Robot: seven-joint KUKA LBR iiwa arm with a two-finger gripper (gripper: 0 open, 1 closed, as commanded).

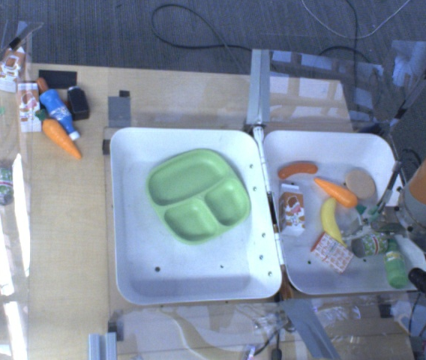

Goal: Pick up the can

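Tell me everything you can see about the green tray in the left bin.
The green tray is a pale green, smooth, plastic-looking dish with rounded corners and three hollows: one large across the upper left, two smaller along the lower right. It lies flat, right side up, turned at a slant to the walls of the left bin, roughly in the middle of the bin floor. Its hollows hold nothing and it touches just the floor. The gripper is over in the right bin, well away.

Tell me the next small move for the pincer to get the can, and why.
Probably a short, slow descent straight onto the can, then close. The pincer sits right above it in the right bin, and the banana and green bottle lie close on either side, so sideways drift risks a wrong grab.
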